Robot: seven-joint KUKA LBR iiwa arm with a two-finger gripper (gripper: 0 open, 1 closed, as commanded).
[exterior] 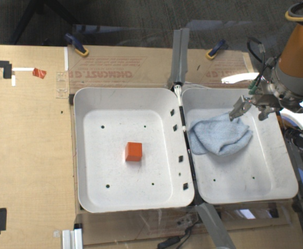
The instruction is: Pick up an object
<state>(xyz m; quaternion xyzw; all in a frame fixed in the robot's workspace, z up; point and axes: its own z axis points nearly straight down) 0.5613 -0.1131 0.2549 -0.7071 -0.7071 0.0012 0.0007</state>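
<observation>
Because the soft blue cloth (221,135) lies bunched up in the right bin (276,185), near its top, it could slip away when you lift. Your end effector (251,109) sits at the cloth's upper right corner with its fingers spread apart, holding nothing. If it pinches just the thin edge, the cloth may slide out. The orange block (134,151) waits far off in the left bin (89,154).

Two white bins (84,139) sit side by side on the bench (22,154). The left bin holds one orange block (134,152); the right holds one grey-blue cloth (221,136). Two blue-and-yellow clamps (76,43) grip the cardboard behind. One arm (297,56) reaches in.
</observation>
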